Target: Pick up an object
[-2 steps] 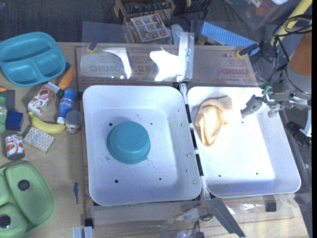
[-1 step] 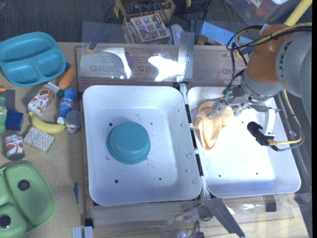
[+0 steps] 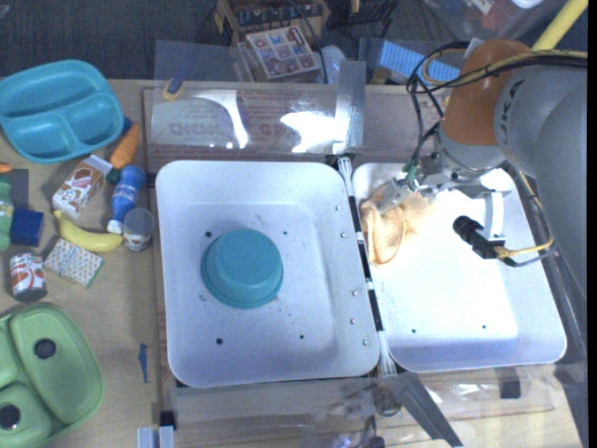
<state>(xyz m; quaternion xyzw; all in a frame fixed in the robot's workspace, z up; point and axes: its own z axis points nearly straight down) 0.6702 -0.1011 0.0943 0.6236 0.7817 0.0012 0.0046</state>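
Two white bins are seen side by side on the bench. An upturned teal bowl [image 3: 243,267] is set in the left bin [image 3: 187,194]. In the right bin [image 3: 466,325], a crumpled tan cloth [image 3: 390,224] is met by the gripper [image 3: 411,181] at its upper edge, near the bin's left wall.

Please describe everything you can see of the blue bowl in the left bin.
The blue bowl is round, teal-blue and looks like matte plastic. It lies upside down, its flat base facing up and its wider rim resting on the floor of the left bin, slightly left of the middle. It stands apart from the bin's walls, and the arm is away over the other bin.
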